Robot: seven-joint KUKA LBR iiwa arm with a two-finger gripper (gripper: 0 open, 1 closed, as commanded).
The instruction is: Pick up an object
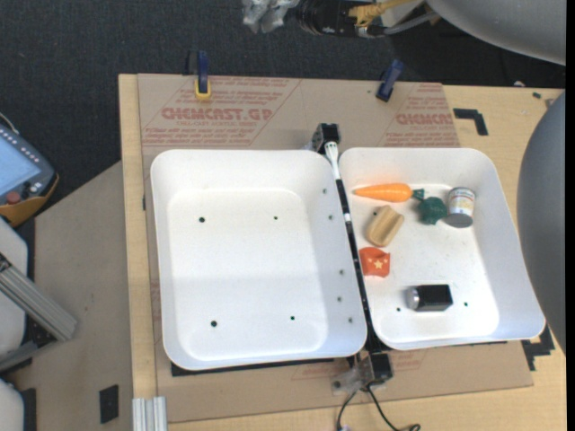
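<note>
Orange carrot lies in the right bin at frame centre-right, so the claw, top centre, its state unclear, should descend squarely across its middle.

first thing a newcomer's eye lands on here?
Probably the orange carrot near the top of the right bin, brightest thing against the white. Around it sit a tan block, a small red piece, a tin can and a black box. The gripper hangs at the top edge, beyond the bins.
</note>
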